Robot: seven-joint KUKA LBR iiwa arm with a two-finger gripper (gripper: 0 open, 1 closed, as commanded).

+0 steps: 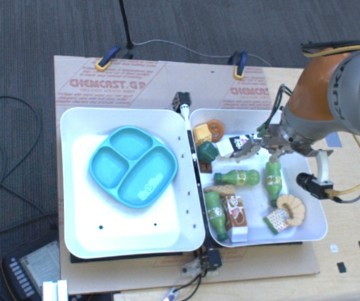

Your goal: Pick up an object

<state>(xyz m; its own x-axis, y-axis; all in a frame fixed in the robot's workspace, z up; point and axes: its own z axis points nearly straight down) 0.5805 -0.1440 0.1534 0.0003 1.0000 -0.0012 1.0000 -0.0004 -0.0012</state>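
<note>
My gripper hangs over the back half of the right bin, open, with nothing between its fingers. Just below it stands a green bottle, lying lengthwise. A second green bottle lies crosswise to its left. A third green bottle rests by the bin's left wall. A black-and-white packet sits right beside the left finger. Further left are a yellow-orange piece and a dark green piece.
A red-and-white carton and a ring-shaped pastry lie at the front of the right bin. The left bin holds a blue divided plate. A black cable connector hangs off the arm at the right.
</note>
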